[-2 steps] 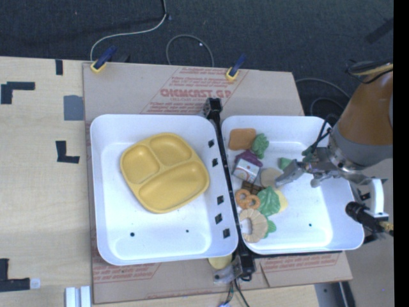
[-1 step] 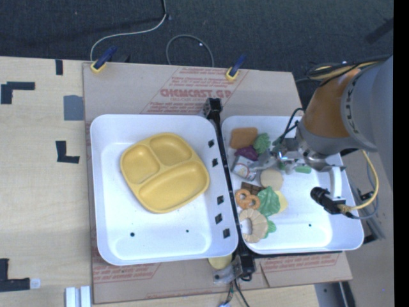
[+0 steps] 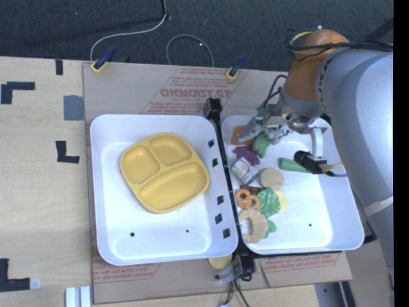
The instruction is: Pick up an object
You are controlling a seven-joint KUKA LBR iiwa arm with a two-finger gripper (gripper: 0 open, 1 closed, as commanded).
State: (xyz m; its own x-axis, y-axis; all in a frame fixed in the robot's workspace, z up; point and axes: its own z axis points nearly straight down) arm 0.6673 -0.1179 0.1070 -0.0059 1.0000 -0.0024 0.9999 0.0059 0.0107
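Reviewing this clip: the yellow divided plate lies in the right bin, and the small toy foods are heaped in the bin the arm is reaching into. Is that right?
Not quite. The camera view shows the yellow divided plate in the left bin, not the right one. The rest holds: the small toy foods are heaped in the right bin, where the gripper is reaching in.

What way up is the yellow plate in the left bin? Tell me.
Right way up. The yellow plate lies flat in the left bin, its three hollow sections facing up with nothing in them.
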